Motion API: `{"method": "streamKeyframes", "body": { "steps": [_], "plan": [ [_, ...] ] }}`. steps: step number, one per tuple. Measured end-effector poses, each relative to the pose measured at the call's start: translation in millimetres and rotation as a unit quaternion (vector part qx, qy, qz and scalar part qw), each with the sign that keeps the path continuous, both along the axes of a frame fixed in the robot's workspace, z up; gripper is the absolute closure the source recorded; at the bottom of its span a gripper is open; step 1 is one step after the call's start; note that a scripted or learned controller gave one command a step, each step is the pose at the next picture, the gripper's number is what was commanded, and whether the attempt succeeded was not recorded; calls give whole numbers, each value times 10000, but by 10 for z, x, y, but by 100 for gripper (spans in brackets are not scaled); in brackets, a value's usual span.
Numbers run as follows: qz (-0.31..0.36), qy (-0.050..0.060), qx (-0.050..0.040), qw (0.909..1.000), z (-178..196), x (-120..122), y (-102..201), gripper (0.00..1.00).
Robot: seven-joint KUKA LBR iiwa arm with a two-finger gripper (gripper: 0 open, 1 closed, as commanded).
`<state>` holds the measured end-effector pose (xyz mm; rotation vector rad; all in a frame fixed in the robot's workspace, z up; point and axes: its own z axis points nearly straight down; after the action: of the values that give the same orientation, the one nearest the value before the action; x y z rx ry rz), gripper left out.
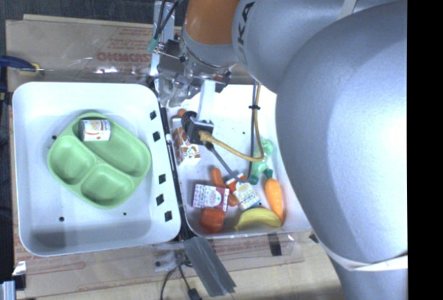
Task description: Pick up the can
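The can (95, 129) is small, with a white and orange label. It rests in the upper compartment of the green divided plate (104, 184) in the left bin (41, 236). My gripper (170, 88) hangs over the far end of the divider between the two bins, up and to the right of the can and well apart from it. Nothing shows in the gripper. The grey arm with its orange band covers much of the right bin's far side.
In the right bin (232, 108) lie a carrot (275, 197), a banana (257, 219), a red fruit (212, 220), a white and red carton (210, 197), a snack packet (187, 147) and a green bottle (264, 159). Brown cardboard (76, 42) runs behind the bins.
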<state>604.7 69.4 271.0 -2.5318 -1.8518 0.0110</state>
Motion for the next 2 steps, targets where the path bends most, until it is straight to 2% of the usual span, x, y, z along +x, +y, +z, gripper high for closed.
{"method": "streamKeyframes", "body": {
  "steps": [1,2],
  "plan": [
    [-92,-32,-2,10000,1064,-214,-244,100],
    [281,-4,-8,9996,-85,-218,344,100]
  ]
}}
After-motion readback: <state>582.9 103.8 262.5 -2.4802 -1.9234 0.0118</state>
